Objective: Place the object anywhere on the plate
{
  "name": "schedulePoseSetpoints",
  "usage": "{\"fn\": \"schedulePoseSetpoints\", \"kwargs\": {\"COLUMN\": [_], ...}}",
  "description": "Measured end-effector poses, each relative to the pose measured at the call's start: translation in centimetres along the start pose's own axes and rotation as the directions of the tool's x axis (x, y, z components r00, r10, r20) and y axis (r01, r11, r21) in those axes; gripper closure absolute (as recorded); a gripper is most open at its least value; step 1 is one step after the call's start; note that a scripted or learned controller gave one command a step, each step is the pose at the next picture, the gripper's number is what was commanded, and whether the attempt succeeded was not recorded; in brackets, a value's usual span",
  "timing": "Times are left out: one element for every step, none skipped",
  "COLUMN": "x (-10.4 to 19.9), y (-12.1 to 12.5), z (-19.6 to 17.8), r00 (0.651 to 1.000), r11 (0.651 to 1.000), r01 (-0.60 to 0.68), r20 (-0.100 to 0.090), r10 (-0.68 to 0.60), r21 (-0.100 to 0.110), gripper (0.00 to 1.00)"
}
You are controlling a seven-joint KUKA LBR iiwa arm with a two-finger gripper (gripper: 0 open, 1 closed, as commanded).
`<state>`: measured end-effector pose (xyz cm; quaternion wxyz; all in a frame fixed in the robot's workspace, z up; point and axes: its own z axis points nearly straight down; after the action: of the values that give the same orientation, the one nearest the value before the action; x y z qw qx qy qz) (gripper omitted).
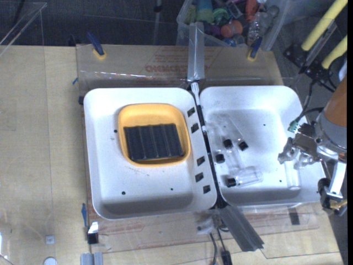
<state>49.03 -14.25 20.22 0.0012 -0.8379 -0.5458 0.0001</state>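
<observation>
Yellow plate [126,117]; black ribbed object [153,141]; white bins [99,148]

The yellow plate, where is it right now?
The yellow plate sits in the left white bin, with a dark ridged block lying on it.

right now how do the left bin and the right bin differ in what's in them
The left bin holds a yellow plate with a dark ribbed slab lying on it; the right bin holds small clear pieces with black caps, loose on its floor. The gripper sits at the right bin's edge, away from the left bin. Both are shallow and white.

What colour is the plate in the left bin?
Yellow-orange plate, seen in the camera view.
</observation>
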Motion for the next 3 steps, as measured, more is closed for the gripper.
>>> {"fn": "schedulePoseSetpoints", "kwargs": {"x": [0.0,-3.4,-4.7], "y": [0.0,4.2,7.1], "z": [0.0,0.2,-0.7], "r00": [1.0,0.957,0.948], "r11": [1.0,0.957,0.948], "r01": [0.0,0.29,0.317], "r20": [0.0,0.003,0.003], "r10": [0.0,-0.29,-0.317], "r21": [0.0,-0.003,-0.003], "gripper": [0.0,0.0,0.0]}}
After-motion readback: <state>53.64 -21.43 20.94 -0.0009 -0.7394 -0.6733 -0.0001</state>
